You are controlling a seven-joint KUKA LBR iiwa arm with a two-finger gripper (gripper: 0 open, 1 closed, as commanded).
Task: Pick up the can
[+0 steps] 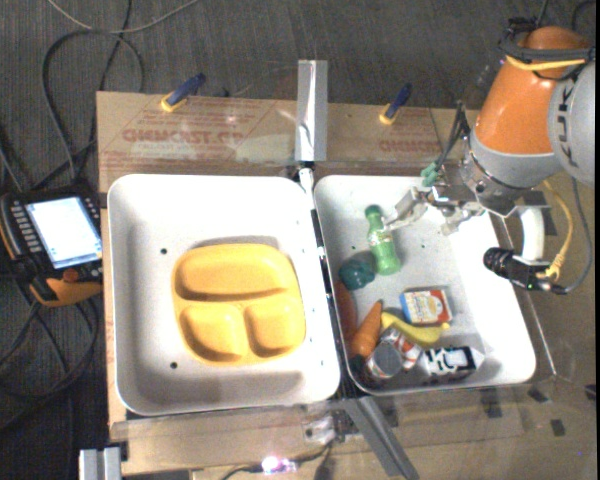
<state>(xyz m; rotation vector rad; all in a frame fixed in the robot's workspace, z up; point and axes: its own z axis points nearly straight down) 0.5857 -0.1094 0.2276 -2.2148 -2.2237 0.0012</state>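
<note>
Bench (200,138): a brown board under both bins, printed with faded red block letters too washed out to read; 2 blue clamps (183,91) sit on its far edge.
Left bin (140,208): white, holds 1 yellow tray (240,302) with 3 compartments, lying near the middle with bare floor on all sides.
Right bin (500,328): white; things crowd its near-left corner, while the far-right floor under the arm and the strip along the right wall are bare.
Arm (525,118): comes in from the upper right, orange band above the wrist, leaning down over the far part of the right bin.
Pendant (55,233): lies left of the bench, screen lit, text too small to read.
Gripper (435,203): hangs over the far-middle of the right bin, pointing left toward the bottle; the fingers appear spread apart with nothing between them.
Bottle (383,240): green, lying just left of the gripper, a teal ball (358,271) touching its near end.
Can (384,360): silvery top, at the near-left of the right bin, wedged among a carrot (368,328), a banana (420,328) and a black box (448,361) with white lettering I cannot read.
Red box (426,306): small carton with a pale label, print unreadable, just beyond the banana.
</note>
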